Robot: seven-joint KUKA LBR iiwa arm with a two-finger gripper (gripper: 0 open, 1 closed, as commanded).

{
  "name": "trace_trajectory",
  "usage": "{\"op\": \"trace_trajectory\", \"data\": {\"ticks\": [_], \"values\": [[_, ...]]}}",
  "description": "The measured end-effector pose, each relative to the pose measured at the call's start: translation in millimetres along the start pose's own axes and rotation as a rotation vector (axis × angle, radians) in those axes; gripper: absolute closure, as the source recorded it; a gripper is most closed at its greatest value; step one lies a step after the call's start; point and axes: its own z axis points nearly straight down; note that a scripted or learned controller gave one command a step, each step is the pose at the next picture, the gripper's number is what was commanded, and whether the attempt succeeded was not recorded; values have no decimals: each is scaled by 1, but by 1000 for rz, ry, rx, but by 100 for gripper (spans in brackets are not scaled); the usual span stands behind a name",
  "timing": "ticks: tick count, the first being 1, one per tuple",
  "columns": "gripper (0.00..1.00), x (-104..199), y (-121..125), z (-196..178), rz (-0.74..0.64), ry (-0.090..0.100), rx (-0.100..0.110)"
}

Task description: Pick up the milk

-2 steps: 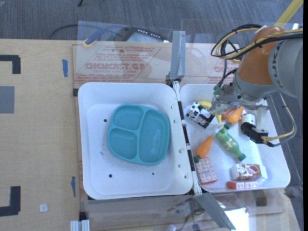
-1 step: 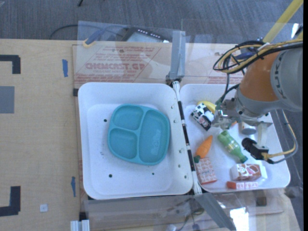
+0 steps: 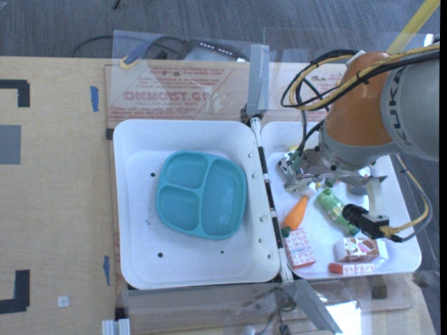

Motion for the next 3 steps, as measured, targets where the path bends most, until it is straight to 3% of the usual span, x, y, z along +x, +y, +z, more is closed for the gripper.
{"op": "trace_trajectory", "data": {"ticks": [1,2,3], "values": [[100,53,-42,-23,68,1,5],[100,103,-45,1,71,1,5],[100,123,-51,2,-329,2,4]]}}
